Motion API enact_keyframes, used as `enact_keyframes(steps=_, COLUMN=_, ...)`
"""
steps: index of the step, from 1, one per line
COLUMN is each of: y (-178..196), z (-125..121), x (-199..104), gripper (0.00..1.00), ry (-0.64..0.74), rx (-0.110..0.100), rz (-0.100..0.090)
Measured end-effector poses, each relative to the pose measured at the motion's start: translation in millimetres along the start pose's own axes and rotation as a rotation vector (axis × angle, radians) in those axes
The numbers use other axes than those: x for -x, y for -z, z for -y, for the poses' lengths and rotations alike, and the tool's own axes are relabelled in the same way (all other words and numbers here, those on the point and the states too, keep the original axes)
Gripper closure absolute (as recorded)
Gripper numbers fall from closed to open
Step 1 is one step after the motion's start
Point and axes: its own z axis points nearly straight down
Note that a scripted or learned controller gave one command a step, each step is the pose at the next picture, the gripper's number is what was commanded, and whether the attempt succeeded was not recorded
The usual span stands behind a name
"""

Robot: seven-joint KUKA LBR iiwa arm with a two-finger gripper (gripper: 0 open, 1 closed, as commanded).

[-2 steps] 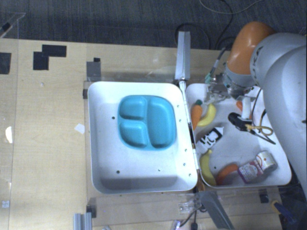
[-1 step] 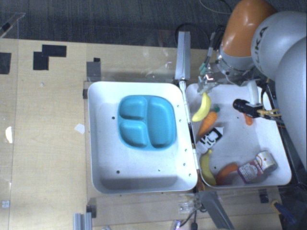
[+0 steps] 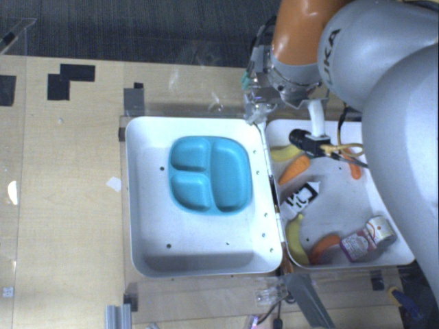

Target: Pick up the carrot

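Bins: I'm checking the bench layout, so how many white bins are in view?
2. The left white bin holds a blue divided tray. The right white bin holds the carrot and other clutter, and the arm covers part of it.

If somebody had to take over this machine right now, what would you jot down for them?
Pincer: above the far rim between the two bins; open or shut, cannot tell; nothing seen in it.
Carrot: lying in the right bin near its left wall, among other items.
Left bin: holds a blue divided tray.
Done: no pick yet.
Left: move over the carrot, descend, grasp, lift.
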Motion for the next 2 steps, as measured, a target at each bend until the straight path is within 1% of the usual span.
enact_keyframes(steps=1, y=-28.3, z=-5.3, x=-35.8, gripper=1.00, ry=0.754, rx=0.001, rz=0.000)
enact_keyframes(steps=2, y=-67.5, z=17.5, x=-108.1, gripper=1.00, ry=1.355, rx=0.003, rz=-0.001)
